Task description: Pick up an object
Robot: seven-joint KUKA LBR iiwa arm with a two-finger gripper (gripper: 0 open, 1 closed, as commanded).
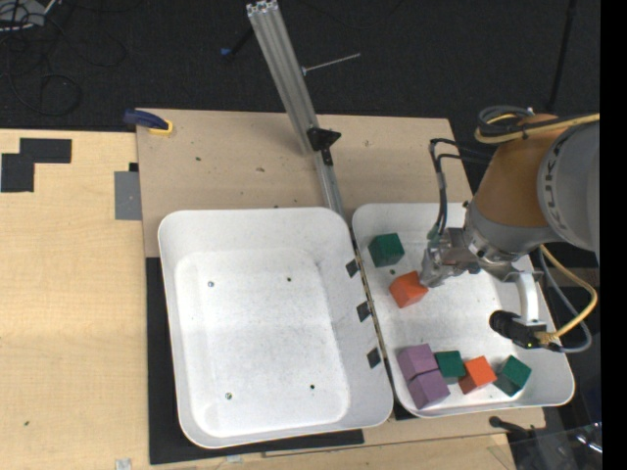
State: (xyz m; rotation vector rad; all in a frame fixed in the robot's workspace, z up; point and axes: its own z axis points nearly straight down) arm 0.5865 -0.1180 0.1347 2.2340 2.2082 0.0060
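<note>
Nearest the camera, along the front edge of the right bin (558, 385), lie a purple block (421, 375), a small green cube (451, 364), an orange cube (478, 372) and a green block (512, 374), packed close in a row. Further in, near the bin's middle, sits the red-orange block (408, 289), turned corner-on so one edge runs toward about two o'clock; it looks roughly cubic, so no clear long axis shows. The gripper (438, 267) hangs just beside it at two o'clock, perhaps touching its upper corner, though I cannot tell whether the jaws are open or closed. A dark green cube (386, 249) rests at eleven o'clock from the block, apart from it. The left bin (255, 321) adjoins at nine o'clock. Beyond stand the tan bench (235, 164), a slanted aluminium rail (289, 76) and dark floor.
</note>
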